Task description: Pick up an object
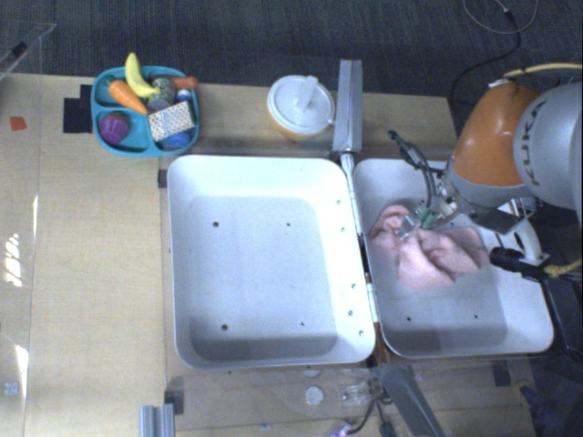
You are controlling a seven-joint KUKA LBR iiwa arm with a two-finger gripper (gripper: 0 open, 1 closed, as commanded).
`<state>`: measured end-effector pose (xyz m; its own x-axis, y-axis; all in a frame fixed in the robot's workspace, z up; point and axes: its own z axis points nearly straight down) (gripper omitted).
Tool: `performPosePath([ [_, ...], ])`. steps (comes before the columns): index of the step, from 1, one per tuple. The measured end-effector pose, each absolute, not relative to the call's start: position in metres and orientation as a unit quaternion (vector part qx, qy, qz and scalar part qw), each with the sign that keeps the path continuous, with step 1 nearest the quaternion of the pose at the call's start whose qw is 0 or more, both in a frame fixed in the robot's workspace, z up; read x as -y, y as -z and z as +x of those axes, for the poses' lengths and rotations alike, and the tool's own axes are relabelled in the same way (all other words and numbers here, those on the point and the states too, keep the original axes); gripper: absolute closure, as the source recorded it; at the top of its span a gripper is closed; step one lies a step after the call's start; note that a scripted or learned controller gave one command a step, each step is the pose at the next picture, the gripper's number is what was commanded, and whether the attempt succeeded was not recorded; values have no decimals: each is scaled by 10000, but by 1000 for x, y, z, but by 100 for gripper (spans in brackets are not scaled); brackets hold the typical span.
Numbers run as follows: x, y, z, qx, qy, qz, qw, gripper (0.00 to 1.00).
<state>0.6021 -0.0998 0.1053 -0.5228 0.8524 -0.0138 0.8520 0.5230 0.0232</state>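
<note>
The tabletop [82,271] is carrying two white bins. The left bin [264,262] is lying beside the right bin [455,326], where a pink cloth [433,253] is bunching near the far side. The arm [510,153] is reaching in from the right, its end effector [424,217] touching the cloth; its opening is impossible to judge. A blue tray [141,107] of toys is sitting far left.

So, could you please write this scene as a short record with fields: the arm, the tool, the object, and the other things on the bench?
arm: reaches in from the right, over the right bin
tool: low in the right bin, at the pink cloth
object: pink cloth, crumpled, lying in the right bin
held: cannot tell
left bin: white, shallow
behind the bins: blue tray of toy food, white lidded cup
</note>
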Motion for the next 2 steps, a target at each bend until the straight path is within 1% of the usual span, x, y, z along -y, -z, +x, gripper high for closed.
performPosePath([
  [1,98,-118,605,-8732,-89,4871,158,100],
  [2,106,-95,632,-7767,-22,6298,36,100],
])
